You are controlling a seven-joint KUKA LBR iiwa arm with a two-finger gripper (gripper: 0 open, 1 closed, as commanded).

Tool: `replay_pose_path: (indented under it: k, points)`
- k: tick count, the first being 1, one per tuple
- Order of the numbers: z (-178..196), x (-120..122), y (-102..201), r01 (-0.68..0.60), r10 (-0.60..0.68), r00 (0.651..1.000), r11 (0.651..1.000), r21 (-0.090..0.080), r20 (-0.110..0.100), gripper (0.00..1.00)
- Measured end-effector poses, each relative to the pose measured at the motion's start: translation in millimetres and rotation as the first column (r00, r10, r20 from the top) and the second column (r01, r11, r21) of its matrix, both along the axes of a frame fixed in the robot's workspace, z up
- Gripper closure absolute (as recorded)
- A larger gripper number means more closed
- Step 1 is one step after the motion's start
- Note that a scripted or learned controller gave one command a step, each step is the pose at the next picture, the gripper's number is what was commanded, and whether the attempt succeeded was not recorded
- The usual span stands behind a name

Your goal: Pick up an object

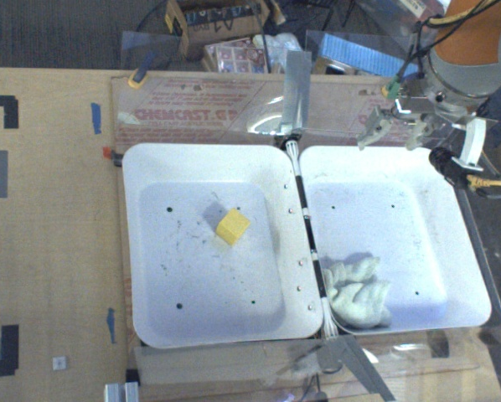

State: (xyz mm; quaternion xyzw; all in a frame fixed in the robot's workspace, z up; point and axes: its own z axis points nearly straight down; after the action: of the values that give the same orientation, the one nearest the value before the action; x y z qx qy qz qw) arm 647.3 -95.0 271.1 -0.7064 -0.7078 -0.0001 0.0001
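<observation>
Two shallow white bins sit side by side on the counter (49,224), meeting along a seam down the middle of the frame. The left bin (142,308) holds one small yellow block (232,226), lying a little above the centre of the bin's floor, well clear of every wall. The floor around it is scuffed with faint dark marks and a few small black dots. The right bin (460,249) holds a crumpled white cloth (358,291) in its lower left corner, pressed close to the seam and the bin's near wall.

The arm (477,23) comes in at the upper right of the frame, its orange band at the very top edge and the grey wrist below it. The pincer (393,132) hangs over the upper rim of the right bin, near that bin's upper right corner, well apart from both the cloth and the yellow block. Its two thin fingers point down and to the left and stand apart, with nothing between them.

The yellow block is a small, squarish piece with flat faces and crisp edges, turned so that one corner points toward the bottom of the frame. Its top face is bright, and it casts a soft grey shadow to its upper left.

Behind the bins a brown cardboard sheet (200,111) with red lettering lies along the upper edge of the counter.
</observation>
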Motion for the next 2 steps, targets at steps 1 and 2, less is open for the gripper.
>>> replay_pose_path:
  k: [1, 2]
  points:
    - [11, 1, 1, -0.002, 0.002, 1.000, 1.000, 0.000, 0.004, 1.00]
    - [26, -19, 25, 0.150, -0.150, 0.989, 0.989, 0.000, -0.001, 1.00]
